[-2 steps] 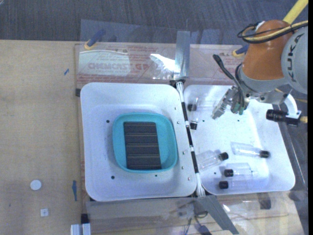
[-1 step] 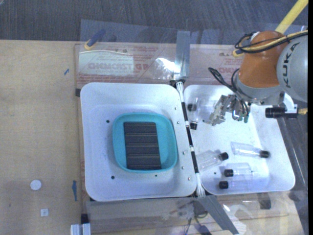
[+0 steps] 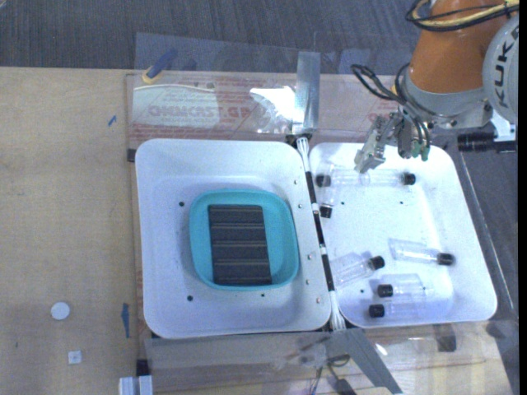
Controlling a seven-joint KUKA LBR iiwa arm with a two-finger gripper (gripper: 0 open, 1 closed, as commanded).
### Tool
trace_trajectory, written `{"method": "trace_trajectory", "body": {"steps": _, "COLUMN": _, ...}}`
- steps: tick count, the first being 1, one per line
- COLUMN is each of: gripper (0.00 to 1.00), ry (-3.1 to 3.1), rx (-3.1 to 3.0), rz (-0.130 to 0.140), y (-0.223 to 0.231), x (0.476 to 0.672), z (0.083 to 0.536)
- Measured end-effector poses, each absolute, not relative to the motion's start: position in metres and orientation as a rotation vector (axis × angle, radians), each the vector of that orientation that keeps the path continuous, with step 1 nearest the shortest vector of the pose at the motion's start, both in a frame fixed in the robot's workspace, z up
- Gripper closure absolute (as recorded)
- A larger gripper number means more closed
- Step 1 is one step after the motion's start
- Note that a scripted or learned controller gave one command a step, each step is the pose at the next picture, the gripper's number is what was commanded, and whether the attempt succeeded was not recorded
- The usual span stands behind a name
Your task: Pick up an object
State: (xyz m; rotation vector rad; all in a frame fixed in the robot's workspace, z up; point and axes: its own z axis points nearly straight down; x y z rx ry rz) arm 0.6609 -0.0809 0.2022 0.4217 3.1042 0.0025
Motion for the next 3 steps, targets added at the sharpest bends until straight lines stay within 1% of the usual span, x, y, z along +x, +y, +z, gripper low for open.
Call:
{"method": "trace_trajectory", "body": {"steps": 2, "gripper": 1.0, "ry": 3.083, "rx": 0.422, "rz": 0.01, "y": -0.08, "x": 0.665, "z": 0.227}}
{"method": "trace_trajectory", "body": {"steps": 3, "gripper": 1.0, "ry": 3.13, "rx": -0.194, "rz": 0.002, "y": -0.105, "x": 0.642, "z": 0.154}}
